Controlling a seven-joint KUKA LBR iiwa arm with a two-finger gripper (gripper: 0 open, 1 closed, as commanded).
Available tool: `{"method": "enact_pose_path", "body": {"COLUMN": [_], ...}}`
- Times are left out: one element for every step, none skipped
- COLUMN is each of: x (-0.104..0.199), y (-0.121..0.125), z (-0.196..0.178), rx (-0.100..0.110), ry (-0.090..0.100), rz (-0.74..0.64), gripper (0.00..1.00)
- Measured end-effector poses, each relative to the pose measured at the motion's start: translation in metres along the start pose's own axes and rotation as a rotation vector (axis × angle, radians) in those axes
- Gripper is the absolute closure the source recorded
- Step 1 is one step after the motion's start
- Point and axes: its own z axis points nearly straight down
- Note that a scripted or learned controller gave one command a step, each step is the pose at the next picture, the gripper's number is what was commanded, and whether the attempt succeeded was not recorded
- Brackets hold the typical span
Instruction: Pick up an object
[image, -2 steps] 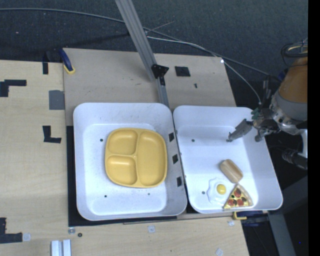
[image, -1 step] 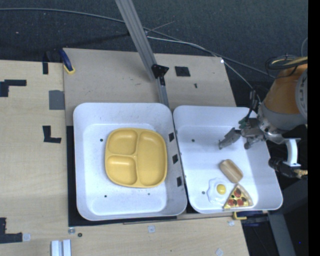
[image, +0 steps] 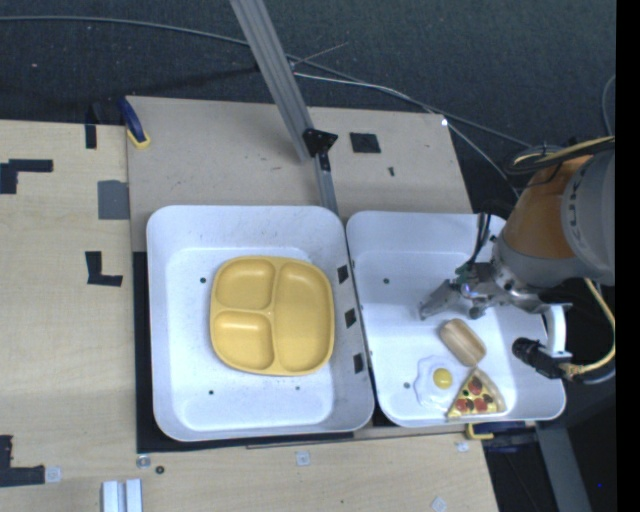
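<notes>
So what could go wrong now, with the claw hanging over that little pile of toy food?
The gripper sits just above the bread roll, which lies close to the fried egg and pizza slice. Coming down, it might nudge the roll into them instead of catching it. The three pieces crowd the right bin's near corner, so the bin wall may leave little room. The egg looks flat and probably hard to pinch.

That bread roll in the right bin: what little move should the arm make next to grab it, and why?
Probably a short shift toward the near side, then down. The gripper hangs just beyond the far end of the bread roll, not over its middle, and the fried egg and pizza slice lie close by.
</notes>
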Motion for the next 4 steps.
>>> {"method": "enact_pose_path", "body": {"x": [0.000, 0.000, 0.000, -0.006], "y": [0.001, 0.003, 0.002, 0.011], "z": [0.008, -0.004, -0.046, -0.098], "rx": [-0.008, -0.014, -0.008, -0.011], "ry": [-0.003, -0.005, -0.001, -0.003], "rz": [0.000, -0.001, 0.000, -0.001], "gripper": [0.00, 1.00, 1.00, 1.00]}}
